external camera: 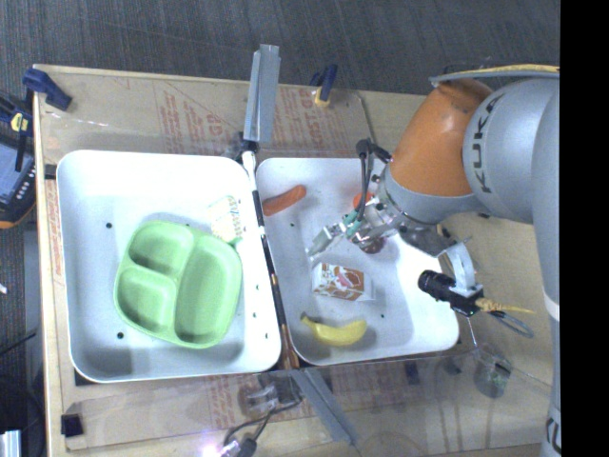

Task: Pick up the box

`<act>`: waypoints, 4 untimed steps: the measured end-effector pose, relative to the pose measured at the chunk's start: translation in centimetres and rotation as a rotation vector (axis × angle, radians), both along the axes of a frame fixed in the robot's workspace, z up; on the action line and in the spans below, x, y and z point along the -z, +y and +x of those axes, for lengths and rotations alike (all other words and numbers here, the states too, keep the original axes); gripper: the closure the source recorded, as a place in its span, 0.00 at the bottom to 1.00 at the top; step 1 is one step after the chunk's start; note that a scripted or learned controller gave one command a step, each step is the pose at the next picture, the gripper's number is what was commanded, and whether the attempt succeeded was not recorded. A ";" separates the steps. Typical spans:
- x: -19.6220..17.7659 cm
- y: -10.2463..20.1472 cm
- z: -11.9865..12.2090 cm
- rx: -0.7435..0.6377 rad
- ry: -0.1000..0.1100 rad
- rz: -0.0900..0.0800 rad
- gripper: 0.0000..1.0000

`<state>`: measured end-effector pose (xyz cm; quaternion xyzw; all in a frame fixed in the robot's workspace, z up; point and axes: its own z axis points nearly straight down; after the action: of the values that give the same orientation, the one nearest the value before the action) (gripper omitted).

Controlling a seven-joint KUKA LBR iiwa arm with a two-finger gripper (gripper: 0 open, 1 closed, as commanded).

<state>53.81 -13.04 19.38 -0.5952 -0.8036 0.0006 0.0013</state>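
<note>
The box (341,282) is a small white and brown carton lying flat in the middle of the right bin (433,336). My gripper (322,240) hangs over the same bin, just up and left of the box, pointing toward the divider between the bins. It is apart from the box, and nothing shows in its grasp. The grey arm with its orange band (433,155) reaches in from the right and covers the bin's right part.
A reddish sausage (284,199) lies at the right bin's upper left, and a banana (335,330) near its front wall. The left bin (86,184) holds a green divided plate (179,284) and a small striped yellow-green item (226,219). A black fitting (447,288) juts out below the arm.
</note>
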 end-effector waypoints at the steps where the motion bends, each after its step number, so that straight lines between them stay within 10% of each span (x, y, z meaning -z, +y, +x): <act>1: -3.0 -4.7 1.5 0.159 -0.001 -0.002 0.00; 2: -2.5 -7.9 4.4 0.124 -0.001 0.000 0.00; 3: 10.3 0.5 3.3 0.215 0.002 -0.001 0.00; 4: 10.1 -0.6 9.6 0.114 -0.002 0.000 0.00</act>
<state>63.42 -13.65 9.23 -0.6398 -0.7686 -0.0002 0.0006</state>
